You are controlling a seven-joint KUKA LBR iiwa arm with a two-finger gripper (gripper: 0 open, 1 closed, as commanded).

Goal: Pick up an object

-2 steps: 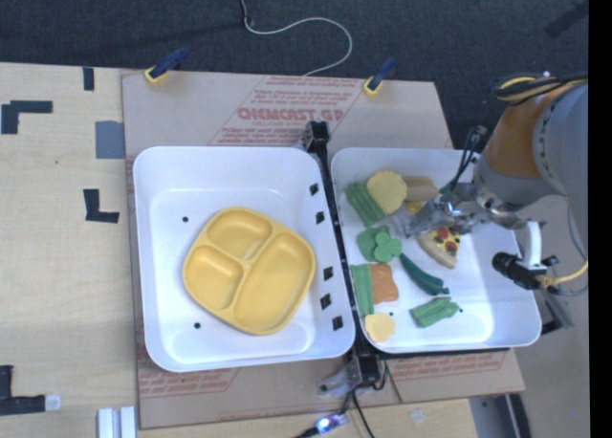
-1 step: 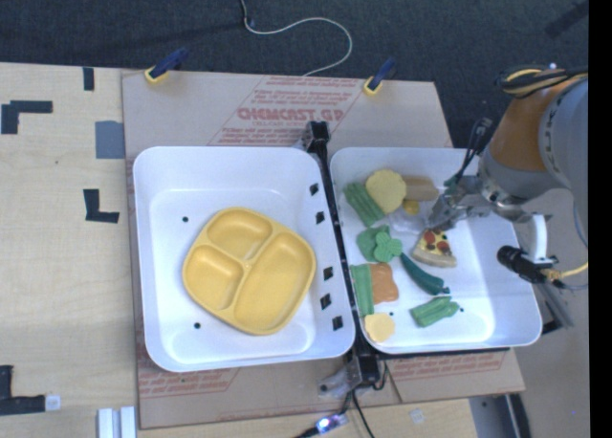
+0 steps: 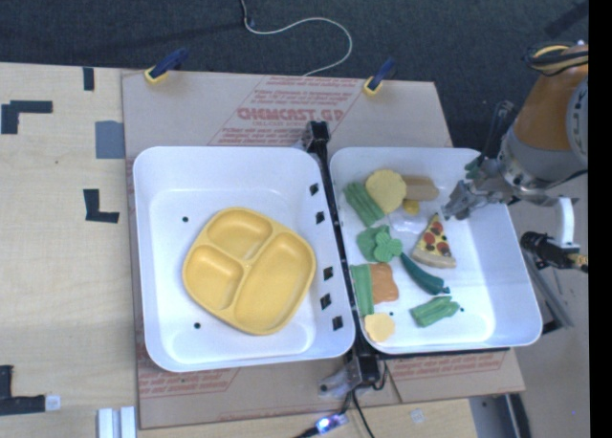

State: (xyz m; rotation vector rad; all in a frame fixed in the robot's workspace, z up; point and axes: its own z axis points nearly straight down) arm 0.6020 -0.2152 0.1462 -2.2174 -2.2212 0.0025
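Observation:
The right bin (image 3: 497,321) holds several toy foods: a pizza slice (image 3: 435,243), a yellow round piece (image 3: 386,187), a tan piece (image 3: 419,186), green vegetables (image 3: 363,205), a green leafy piece (image 3: 381,245), an orange block (image 3: 383,283), a dark green pod (image 3: 423,273), another green piece (image 3: 435,311) and a yellow disc (image 3: 379,328). My gripper (image 3: 457,203) hangs over the right bin's upper right part, just above and right of the pizza slice. Nothing shows between its fingers.
The left bin (image 3: 163,178) bears a yellow divided plate (image 3: 249,269). A black divider clip strip (image 3: 325,226) runs between the bins. A white cable (image 3: 296,30) loops across the dark floor behind. Blue-yellow clamps (image 3: 164,65) hold the cardboard base.

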